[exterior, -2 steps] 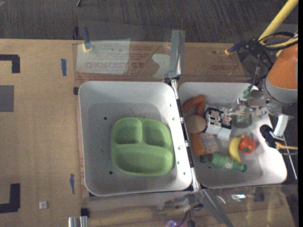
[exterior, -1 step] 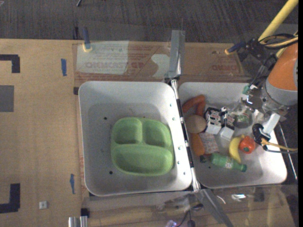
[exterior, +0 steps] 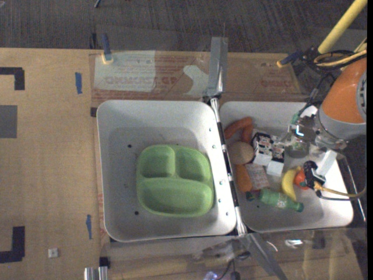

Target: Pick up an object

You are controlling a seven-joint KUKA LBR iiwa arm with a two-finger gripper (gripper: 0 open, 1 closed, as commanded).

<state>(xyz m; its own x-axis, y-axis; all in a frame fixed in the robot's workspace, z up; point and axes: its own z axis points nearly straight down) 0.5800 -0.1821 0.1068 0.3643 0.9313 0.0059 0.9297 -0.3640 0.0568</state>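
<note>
The right bin (exterior: 335, 214) holds a cluster of small items. An orange carrot-like piece (exterior: 239, 127) lies at the back left, with a beige rounded item (exterior: 240, 152) just in front of it. A black-and-white box (exterior: 266, 144) and a white block (exterior: 275, 169) sit in the middle. Nearer the front lie a yellow banana (exterior: 289, 183), a red piece (exterior: 300, 178), a green bottle (exterior: 278, 199) on its side and a printed packet (exterior: 256, 177). My gripper (exterior: 296, 139) hangs low over the bin's middle, just right of the black-and-white box and behind the banana.
The left bin (exterior: 116, 133) holds a green divided plate (exterior: 173, 180). A metal divider (exterior: 224, 156) separates the two bins. The grey arm with its orange band (exterior: 347, 101) comes in over the right bin's right rim. A cable (exterior: 335, 194) loops near the banana.
</note>
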